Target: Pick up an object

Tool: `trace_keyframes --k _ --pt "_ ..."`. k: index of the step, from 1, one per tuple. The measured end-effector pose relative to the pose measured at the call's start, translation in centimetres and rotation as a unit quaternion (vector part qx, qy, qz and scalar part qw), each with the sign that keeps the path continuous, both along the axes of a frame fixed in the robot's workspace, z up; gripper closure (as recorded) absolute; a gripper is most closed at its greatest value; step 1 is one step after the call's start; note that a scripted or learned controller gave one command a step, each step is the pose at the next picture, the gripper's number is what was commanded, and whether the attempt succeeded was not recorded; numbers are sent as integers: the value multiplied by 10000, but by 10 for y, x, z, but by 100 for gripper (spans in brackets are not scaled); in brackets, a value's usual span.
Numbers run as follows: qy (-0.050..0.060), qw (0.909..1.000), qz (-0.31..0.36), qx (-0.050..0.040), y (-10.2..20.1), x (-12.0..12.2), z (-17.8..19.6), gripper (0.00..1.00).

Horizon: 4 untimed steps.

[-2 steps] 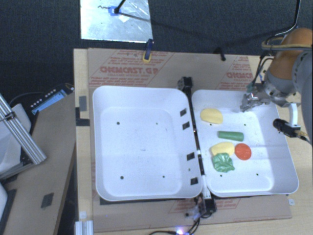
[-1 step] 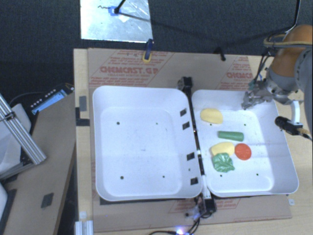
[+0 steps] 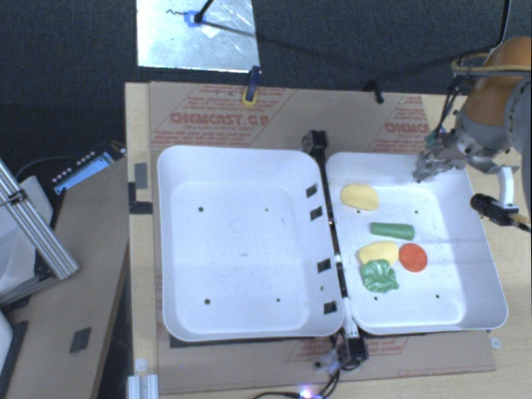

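Grey arm's two-finger gripper [image 3: 428,169] hangs over the far right corner of the right shallow white plastic bin [image 3: 474,306], nothing seen between its tips.

How far the gripper stands open cannot be told from this slanted view. The objects all lie nearer the camera than the gripper and to its left: a pale yellow rounded lump [image 3: 360,196] sits closest, apart from the tips; beyond it a green cylinder [image 3: 391,231] lies flat; then a round red-orange piece [image 3: 413,258] beside a yellow oblong piece [image 3: 379,250], which touches a crinkled green leafy piece [image 3: 380,277]. The left shallow white plastic bin [image 3: 241,239] lies further left.
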<state>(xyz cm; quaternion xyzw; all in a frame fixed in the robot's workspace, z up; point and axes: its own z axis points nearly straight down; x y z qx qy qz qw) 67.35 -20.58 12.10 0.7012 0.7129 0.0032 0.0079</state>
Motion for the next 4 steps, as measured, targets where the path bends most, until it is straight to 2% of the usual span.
trace_keyframes --k 3,4 --pt "-59 10000 47 -26 0 4 35 100" --pt "92 9999 -57 33 0 -6 -40 100"
